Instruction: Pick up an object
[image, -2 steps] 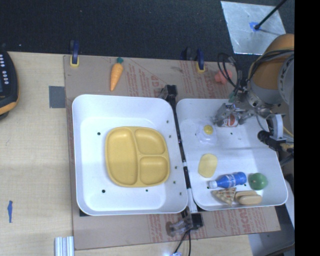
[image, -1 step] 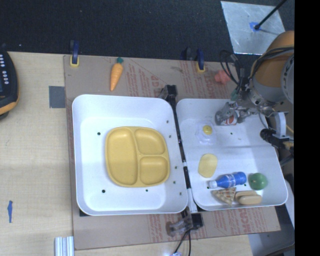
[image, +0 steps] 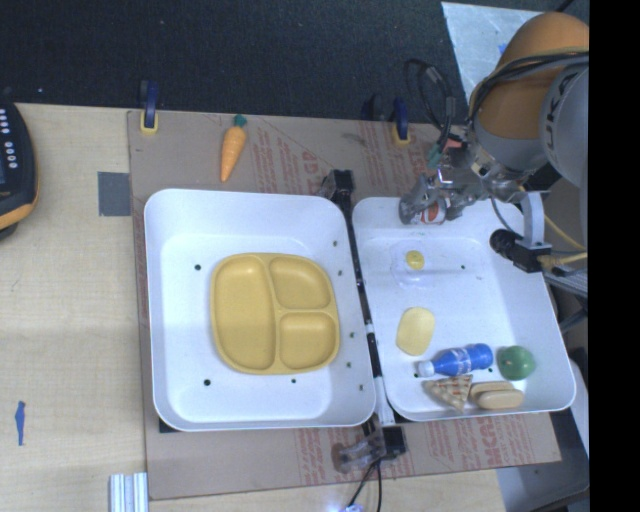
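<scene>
End effector over far edge of right bin; the pickable things lie nearer the camera.

Left to right: a remote (image: 15, 160) at the tabletop's (image: 70, 330) left edge; a toy carrot (image: 232, 148) on the brown board behind the bins; the left bin (image: 160, 300) holding a yellow divided plate (image: 274, 311). The right bin (image: 545, 300) holds a small yellow disc (image: 414, 260), a pale yellow lump (image: 415, 330), then a blue bottle (image: 460, 360) lying on its side with its long axis running left-right, a green ball (image: 515, 362) and a tan piece (image: 480, 396) clustered at the near edge. The end effector (image: 430, 205) hangs at that bin's far rim, nothing seen between its fingers; spread or pressed together, cannot tell. Nearest target is likely the disc, just toward the camera from it; the cluster is well apart. Dark floor behind the tabletop.
</scene>
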